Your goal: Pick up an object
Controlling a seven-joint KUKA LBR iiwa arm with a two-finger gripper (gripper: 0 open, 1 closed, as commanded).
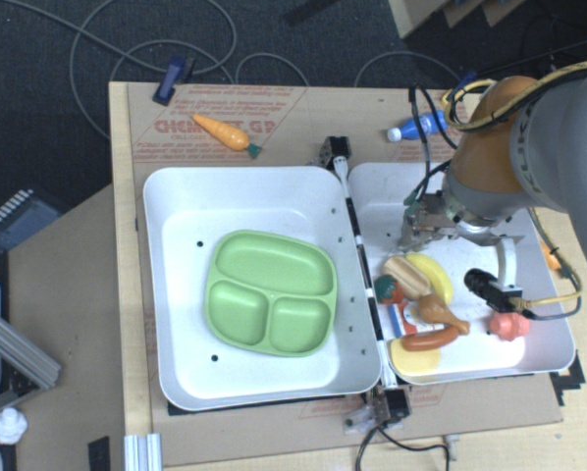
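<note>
Left bin (166, 214) glossy white plastic; divided green tray (271, 291) left of gripper (423, 226) matt smooth plastic; table (136, 155) top matt brown cardboard.

Robotics lab bench
Grey-orange arm (529, 145) over two white bins (176, 214) on cardboard sheet (293, 101); loose cables (127, 27) across dark carpet (38, 116); toy food as test objects

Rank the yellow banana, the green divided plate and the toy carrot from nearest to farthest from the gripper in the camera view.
From the gripper in the right bin:
1. Yellow banana, just below it in the same bin.
2. Green divided plate, in the left bin.
3. Toy carrot, on the cardboard beyond the left bin.
</note>
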